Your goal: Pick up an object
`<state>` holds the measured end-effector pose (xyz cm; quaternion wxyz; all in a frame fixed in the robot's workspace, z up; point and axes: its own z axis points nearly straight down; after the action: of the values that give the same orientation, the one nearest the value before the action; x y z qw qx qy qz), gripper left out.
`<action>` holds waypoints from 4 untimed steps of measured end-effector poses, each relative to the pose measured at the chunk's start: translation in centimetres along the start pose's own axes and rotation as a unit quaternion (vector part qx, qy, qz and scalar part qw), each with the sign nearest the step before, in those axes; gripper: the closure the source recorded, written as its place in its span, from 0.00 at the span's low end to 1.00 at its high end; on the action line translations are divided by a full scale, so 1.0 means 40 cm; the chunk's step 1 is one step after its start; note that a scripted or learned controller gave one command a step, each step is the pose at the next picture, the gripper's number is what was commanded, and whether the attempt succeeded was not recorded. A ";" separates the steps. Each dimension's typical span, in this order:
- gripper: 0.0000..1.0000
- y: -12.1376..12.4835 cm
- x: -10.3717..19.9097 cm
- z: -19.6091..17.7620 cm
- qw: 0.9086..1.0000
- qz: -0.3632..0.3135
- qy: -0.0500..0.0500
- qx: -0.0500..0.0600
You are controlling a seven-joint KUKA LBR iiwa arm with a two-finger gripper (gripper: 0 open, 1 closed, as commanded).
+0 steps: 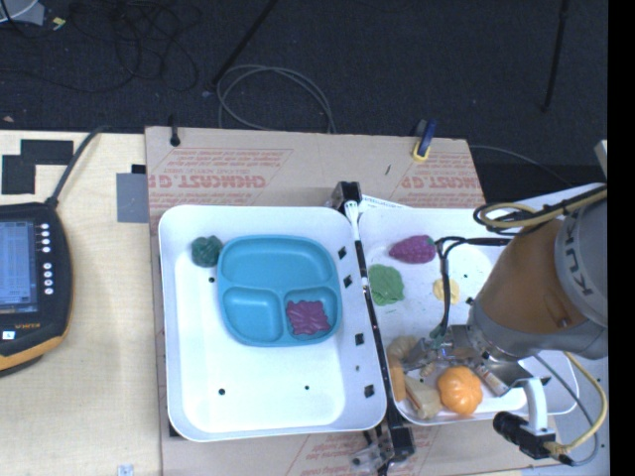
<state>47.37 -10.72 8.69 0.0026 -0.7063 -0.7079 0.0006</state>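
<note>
Nearest the camera, a round orange fruit [459,389] lies in the right white bin [466,248] just under the gripper [448,353], whose finger spread I cannot tell. Farther back sit a green lump [385,285] and a purple lump [412,250]; the left bin [189,365] holds a blue divided plate [268,276].
</note>
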 end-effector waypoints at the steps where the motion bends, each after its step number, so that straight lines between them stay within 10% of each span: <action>1: 0.00 0.192 -0.148 -0.022 1.000 0.000 -0.003 -0.005; 2: 0.00 0.189 -0.022 0.000 1.000 -0.001 0.000 0.000; 3: 0.00 0.411 0.013 -0.005 1.000 -0.001 -0.002 -0.004; 4: 0.00 0.427 -0.031 -0.189 1.000 0.001 -0.002 -0.004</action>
<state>64.49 -11.96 16.17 -0.0018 -0.7070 -0.7072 -0.0008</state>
